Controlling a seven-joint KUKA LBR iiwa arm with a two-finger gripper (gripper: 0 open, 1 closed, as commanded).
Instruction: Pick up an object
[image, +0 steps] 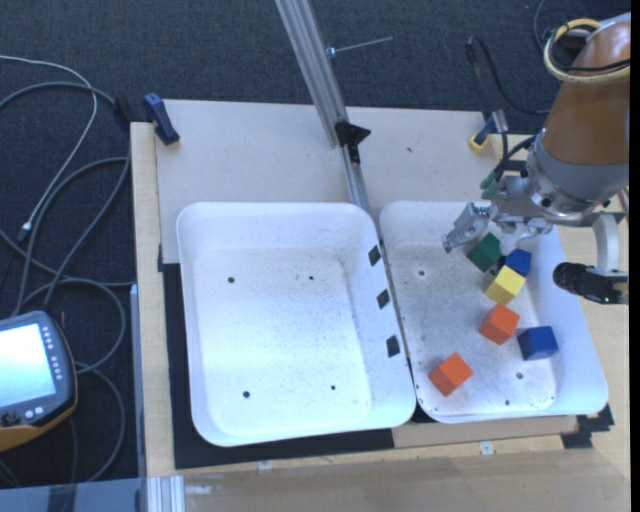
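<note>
Several small blocks lie in the right bin (430, 300). A green block (486, 254) sits near the bin's far right, with a small blue block (518, 263) and a yellow block (505, 285) touching it in a tight cluster. Further forward are an orange block (500, 324), a blue block (537, 342) and another orange block (451, 373). My gripper (492, 232) hangs just above the green block, open, its grey fingers (461, 230) spread to either side. Nothing is held between them. The wrist hides part of the green block.
The left bin (200, 300) lies beside the right one, divided from it by a raised rim (385, 300). A slanted metal rail (318, 75) crosses the bench's far side. Blue clamps (160, 117) hold the board's far corners. A pendant (30, 375) lies at the left.
</note>
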